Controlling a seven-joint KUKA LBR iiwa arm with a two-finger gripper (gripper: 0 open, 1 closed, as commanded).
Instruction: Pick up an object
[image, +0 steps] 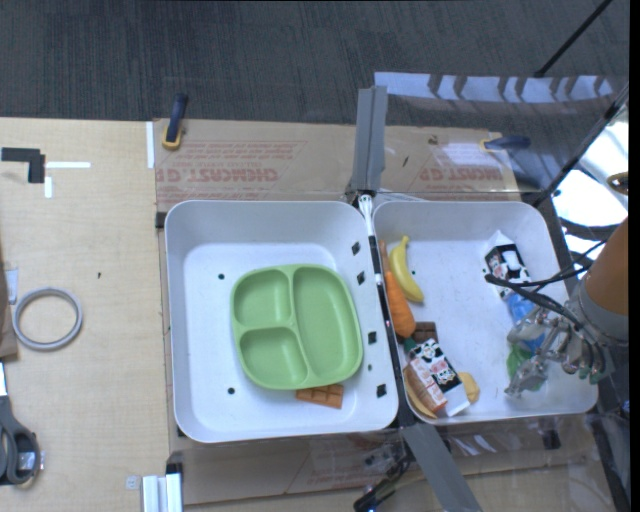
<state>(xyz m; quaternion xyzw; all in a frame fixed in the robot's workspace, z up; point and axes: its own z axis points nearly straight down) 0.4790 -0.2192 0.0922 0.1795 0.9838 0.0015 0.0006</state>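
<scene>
Reaching from the right, gripper (528, 372) hangs inside right bin (455, 222).

A tape roll (45, 318) lies on the wooden bench (90, 230) at nine o'clock, well apart from the bins. At eleven o'clock an orange-tipped clamp (176, 121) sits on the edge of the cardboard (250, 165). Scissors (15, 452) rest at eight o'clock by the frame's edge.

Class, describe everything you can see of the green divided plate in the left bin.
The green plate is a pale, matte, plastic-looking tray with rounded corners and three compartments: two on its left side, one long one on its right. It lies flat, slightly turned, on the floor of the left bin. Its lower edge overlaps a brown waffle-like piece.
</scene>
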